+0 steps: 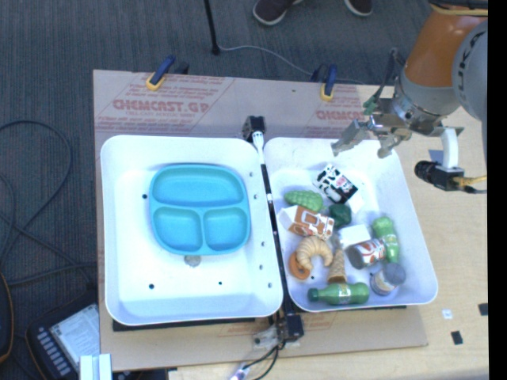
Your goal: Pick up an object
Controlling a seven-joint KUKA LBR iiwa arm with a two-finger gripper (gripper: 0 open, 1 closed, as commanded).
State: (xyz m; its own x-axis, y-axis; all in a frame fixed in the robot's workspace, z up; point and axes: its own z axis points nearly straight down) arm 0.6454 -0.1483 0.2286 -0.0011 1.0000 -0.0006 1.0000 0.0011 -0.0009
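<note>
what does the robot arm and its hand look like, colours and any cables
The arm is grey with a wide orange band above the wrist. Below the band sits a grey metal wrist section with thin dark cables running along it. The hand is metallic grey with two slim fingers. A white bracket with a black cylindrical part sticks out beside the wrist.

Printed board [198, 93] under the two bins: red block lettering reading "CHEMCAST GP" runs along its far strip, behind the left bin [119, 212]. A second run of the same red lettering stands behind the right bin [412, 212], partly cut off by the bin rim and the arm, so only fragments show. Small packages in the right bin, including an orange-and-white box [310, 223] and a red-labelled can [369, 252], carry printing too small to read.
</note>
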